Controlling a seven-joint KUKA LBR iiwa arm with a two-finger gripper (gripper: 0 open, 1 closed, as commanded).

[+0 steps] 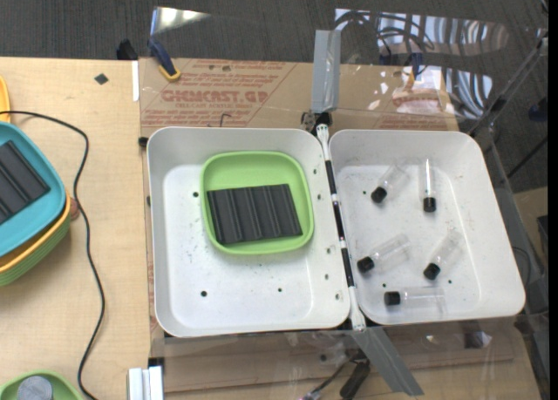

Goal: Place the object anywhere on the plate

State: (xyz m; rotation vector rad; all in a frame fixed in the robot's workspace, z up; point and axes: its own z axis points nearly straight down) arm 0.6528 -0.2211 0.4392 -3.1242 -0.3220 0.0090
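Observation:
A green square plate (pixel 255 201) lies in the left bin (pixel 244 302), with a dark ribbed pad (pixel 255 213) on it. In the right bin (pixel 488 285) lie several clear plastic tubes with black caps: one near the back left (pixel 386 184), one upright-looking at the back (pixel 428 185), one in the middle (pixel 382 253), one to the right (pixel 442 257) and one along the front (pixel 417 299).
A teal and yellow stack of dishes (pixel 26 202) sits at the left edge of the wooden bench, with a black cable (pixel 87 241) curving beside it. Clear plastic shields and a cardboard sheet (pixel 227 93) stand behind the bins.

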